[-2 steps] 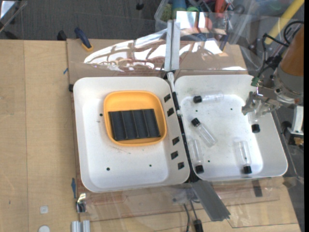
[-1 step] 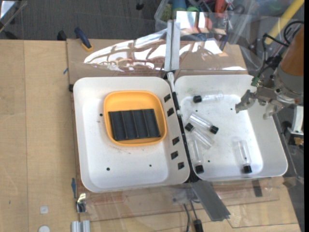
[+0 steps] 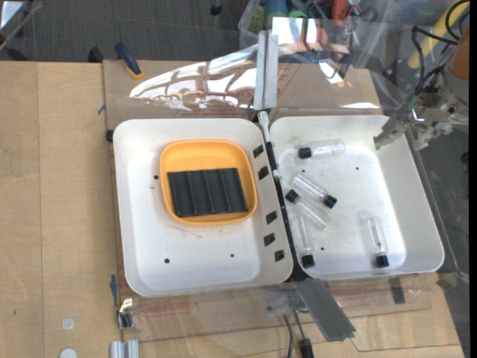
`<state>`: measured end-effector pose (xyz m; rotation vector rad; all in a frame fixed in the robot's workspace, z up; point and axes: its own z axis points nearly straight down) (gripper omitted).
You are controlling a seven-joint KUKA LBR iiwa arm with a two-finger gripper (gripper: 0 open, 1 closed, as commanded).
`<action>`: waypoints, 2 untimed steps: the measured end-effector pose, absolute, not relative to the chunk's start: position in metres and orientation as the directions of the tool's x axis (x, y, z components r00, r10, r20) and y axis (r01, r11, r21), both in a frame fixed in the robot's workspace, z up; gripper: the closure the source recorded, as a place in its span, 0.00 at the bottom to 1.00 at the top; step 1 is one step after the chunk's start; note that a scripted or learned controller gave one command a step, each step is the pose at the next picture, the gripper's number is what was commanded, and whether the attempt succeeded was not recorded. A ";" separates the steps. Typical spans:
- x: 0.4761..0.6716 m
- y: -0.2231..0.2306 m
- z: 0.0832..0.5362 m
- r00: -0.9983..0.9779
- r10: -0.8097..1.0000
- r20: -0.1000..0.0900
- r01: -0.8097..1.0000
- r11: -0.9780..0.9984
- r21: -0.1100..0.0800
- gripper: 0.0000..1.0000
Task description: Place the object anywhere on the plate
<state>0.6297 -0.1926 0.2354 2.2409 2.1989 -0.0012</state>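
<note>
The gripper (image 3: 417,121) sits at the upper right of the camera view, over the far right corner of the right bin (image 3: 417,230). It appears as a cluster of pale metal parts and cables against a cluttered background. The view does not resolve whether it is open or closed, and no object is visible in it.

The right bin holds several clear plastic tubes with black caps:
- 1 tube (image 3: 322,151) lies near the far edge of the bin, cap to the left. It is the tube nearest the gripper, yet it lies apart from it, lower and to the left.
- 1 tube (image 3: 311,187) lies near the middle of the bin, set diagonally, cap at the lower right end.
- 1 tube (image 3: 304,241) lies beside the divider between the bins, cap toward the near edge. More tubes lie close by, overlapping it; their count cannot be told.
- 1 tube (image 3: 373,237) lies toward the near right corner, cap toward the near edge.

No tube touches the gripper.

The left bin (image 3: 141,245) holds the orange plate (image 3: 207,153), set toward the far half of the bin. A black ribbed block (image 3: 206,192) rests on the plate and covers most of its floor. The plate is well apart from the gripper, with the divider between them.
</note>
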 end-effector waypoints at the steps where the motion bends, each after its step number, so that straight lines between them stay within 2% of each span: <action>1: 0.667 -0.220 0.180 0.005 1.000 -0.002 1.000 -0.005 0.000 0.00; 2: 0.669 -0.219 0.226 -0.070 0.998 -0.003 0.998 0.070 0.002 0.00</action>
